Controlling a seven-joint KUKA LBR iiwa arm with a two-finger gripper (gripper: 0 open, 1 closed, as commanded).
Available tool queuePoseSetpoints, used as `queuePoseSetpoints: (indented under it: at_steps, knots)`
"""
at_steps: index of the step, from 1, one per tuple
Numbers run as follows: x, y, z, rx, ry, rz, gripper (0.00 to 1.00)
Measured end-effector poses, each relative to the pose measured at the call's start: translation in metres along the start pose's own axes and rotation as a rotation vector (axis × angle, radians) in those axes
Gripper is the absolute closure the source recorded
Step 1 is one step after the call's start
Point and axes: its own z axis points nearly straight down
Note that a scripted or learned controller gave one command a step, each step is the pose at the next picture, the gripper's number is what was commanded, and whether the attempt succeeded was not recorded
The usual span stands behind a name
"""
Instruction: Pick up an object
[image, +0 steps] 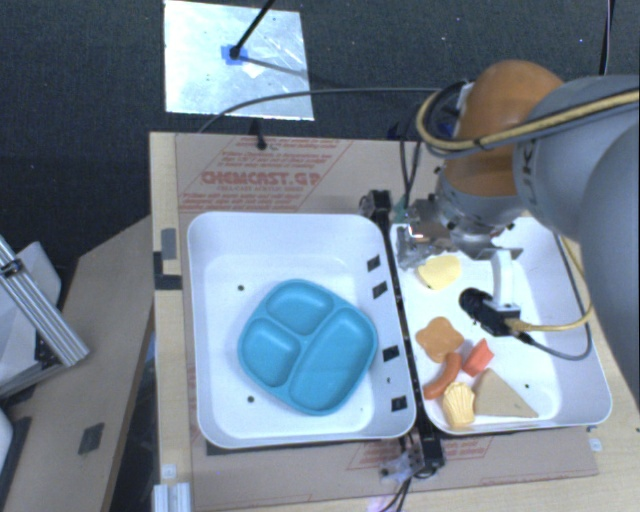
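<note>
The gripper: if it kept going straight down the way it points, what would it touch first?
Probably the pale yellow piece in the right bin, just under the gripper; from this slanted view, depth is uncertain.

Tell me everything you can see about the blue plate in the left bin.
The blue plate is a rounded-square divided dish, apparently matte plastic, light blue all over. Raised ridges split it into three compartments: two smaller ones toward the upper left, one larger at the lower right. It lies flat and right way up, turned at an angle, on the floor of the left bin. Nothing lies in it.
</note>
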Motion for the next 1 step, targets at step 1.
queuePoseSetpoints:
  at_steps: [1]
  knots:
    - [0.0498, 0.0210, -0.0109, 0.000, 0.001, 0.000, 1.00]
